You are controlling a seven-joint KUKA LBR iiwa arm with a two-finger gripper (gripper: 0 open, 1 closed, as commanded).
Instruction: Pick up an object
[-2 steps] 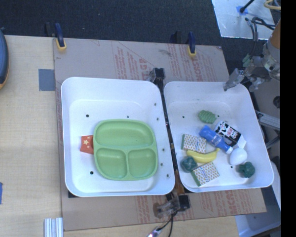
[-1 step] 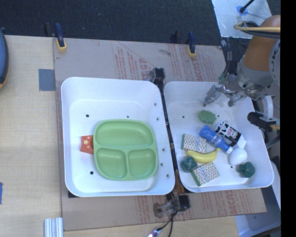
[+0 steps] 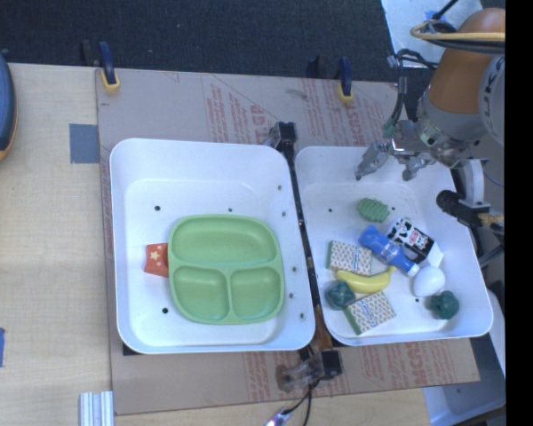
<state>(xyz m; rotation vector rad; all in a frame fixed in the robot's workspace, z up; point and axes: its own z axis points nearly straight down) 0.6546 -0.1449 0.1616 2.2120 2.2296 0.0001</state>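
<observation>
The robot arm (image 3: 466, 69) comes in from the right and hangs over the back part of the right bin (image 3: 333, 162). Its pincer (image 3: 389, 161) has its two fingers spread apart, and there is nothing between them. No toy is picked up yet. The toys all lie in the right bin, toward the front, so they are below the pincer in the camera view. The nearest one is a small bumpy green toy (image 3: 373, 209), just a little way in front of the pincer and near its left finger. Past it lie a blue bottle (image 3: 384, 245), a black and white carton (image 3: 409, 236), a yellow banana (image 3: 364, 280), two little patterned boxes (image 3: 349, 256), a white egg (image 3: 428, 281) and two dark green lumps (image 3: 443, 304). The blue bottle's long side runs on a slant, from back-left to front-right. I think the bumpy green toy is the easiest pick, since it sits apart from the crowd. The left bin (image 3: 129, 238) holds a green plate (image 3: 224, 268) with three parts and a small red block (image 3: 156, 259) touching its left side. Both bins sit on a brown surface (image 3: 44, 264).
</observation>
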